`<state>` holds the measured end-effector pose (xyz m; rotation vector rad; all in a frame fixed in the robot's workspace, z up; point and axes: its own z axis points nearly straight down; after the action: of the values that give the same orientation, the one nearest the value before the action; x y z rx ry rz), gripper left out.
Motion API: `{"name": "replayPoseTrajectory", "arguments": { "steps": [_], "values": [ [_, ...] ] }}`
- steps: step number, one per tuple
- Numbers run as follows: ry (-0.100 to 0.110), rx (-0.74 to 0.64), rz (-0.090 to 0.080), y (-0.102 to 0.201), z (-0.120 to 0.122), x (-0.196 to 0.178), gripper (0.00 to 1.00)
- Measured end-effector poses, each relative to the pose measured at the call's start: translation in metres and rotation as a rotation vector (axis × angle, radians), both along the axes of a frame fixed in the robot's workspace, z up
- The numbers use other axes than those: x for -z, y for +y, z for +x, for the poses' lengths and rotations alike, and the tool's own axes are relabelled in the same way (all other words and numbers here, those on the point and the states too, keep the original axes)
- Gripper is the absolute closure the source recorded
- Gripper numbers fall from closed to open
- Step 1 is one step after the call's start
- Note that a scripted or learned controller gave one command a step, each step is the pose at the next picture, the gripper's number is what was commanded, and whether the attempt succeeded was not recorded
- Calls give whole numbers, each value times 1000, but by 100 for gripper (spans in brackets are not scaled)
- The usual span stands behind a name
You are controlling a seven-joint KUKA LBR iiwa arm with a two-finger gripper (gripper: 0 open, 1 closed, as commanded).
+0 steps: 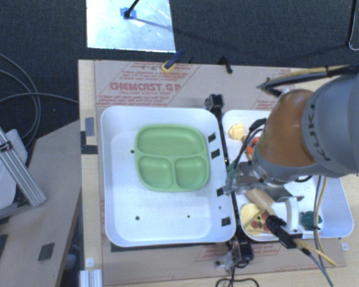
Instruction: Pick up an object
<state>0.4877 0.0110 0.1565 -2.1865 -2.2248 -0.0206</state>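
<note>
A green divided plate (171, 158) lies in the left white bin (121, 220). The right white bin (341, 220) holds several small items: a yellow piece (237, 130) near its far left corner, a wooden-handled brush-like tool (264, 202) over a yellow and red object (254, 220) at the front, and a small dark green item (311, 220) to the right. The grey arm with its orange band (287, 133) hangs over the right bin and hides its middle. My gripper (251, 184) sits low over the bin's left part, just above the tool; its underside is hidden by the wrist.
A black divider with clips (224, 160) runs between the two bins. The bins rest on a brown cardboard sheet (143, 85). A metal plate (130, 17) lies on the dark floor at the back. Cables (12, 94) and an aluminium frame (12, 166) stand at the left.
</note>
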Motion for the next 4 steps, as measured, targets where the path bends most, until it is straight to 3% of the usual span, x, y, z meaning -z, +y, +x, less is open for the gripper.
{"name": "replayPoseTrajectory", "arguments": {
  "steps": [1,2,3,4],
  "values": [
    [-23,5,-22,59,71,-105,100],
    [-2,17,-24,65,26,-53,100],
    [-5,15,-24,73,24,-27,100],
    [-29,8,-20,122,96,-210,100]
  ]
}}
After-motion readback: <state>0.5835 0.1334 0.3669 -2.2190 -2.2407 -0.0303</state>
